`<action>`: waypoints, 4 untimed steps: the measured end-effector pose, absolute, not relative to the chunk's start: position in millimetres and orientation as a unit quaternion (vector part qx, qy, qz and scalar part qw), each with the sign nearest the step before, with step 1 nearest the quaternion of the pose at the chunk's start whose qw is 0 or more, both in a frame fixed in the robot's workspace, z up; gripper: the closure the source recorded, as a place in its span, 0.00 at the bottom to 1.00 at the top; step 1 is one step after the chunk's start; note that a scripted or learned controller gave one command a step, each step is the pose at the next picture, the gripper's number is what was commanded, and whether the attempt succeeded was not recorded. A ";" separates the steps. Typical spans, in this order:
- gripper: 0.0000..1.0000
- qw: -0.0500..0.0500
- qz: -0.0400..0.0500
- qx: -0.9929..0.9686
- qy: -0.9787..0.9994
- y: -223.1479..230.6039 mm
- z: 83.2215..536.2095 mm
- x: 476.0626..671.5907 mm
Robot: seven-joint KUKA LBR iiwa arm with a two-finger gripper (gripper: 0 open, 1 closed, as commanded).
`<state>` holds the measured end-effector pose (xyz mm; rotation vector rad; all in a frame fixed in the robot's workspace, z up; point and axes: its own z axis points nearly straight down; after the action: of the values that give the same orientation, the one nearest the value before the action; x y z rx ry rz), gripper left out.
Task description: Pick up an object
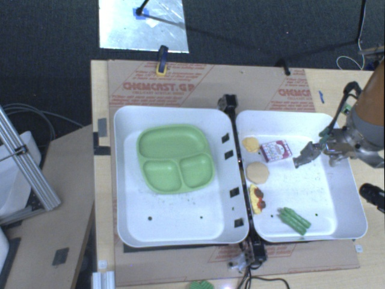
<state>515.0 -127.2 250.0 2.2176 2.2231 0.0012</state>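
The right bin (337, 185) holds several small things: a pink and white packet (275, 150), a small yellow piece (251, 144), a tan round cookie (258, 173), a red and yellow item (257, 198) and a green bean-like piece (293, 220). My gripper (305, 155) hangs over the right bin's upper middle, just right of the pink packet, and nothing shows between its fingers. The arm comes in from the right edge.
The left bin (126, 215) carries a green three-compartment tray (175, 159). A black divider with clips (236, 161) runs between the bins. Cardboard (180, 83) lies under both, and a shiny metal sheet (143, 17) sits at the back.
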 end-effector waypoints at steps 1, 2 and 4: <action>0.00 0.003 0.002 0.704 0.710 -121.6 216.6 607.1; 0.00 0.001 0.002 0.709 0.706 -186.9 80.5 619.2; 0.00 0.005 0.002 0.705 0.709 -127.2 89.1 645.7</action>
<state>645.7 -127.2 89.1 2.2084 2.2210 0.0068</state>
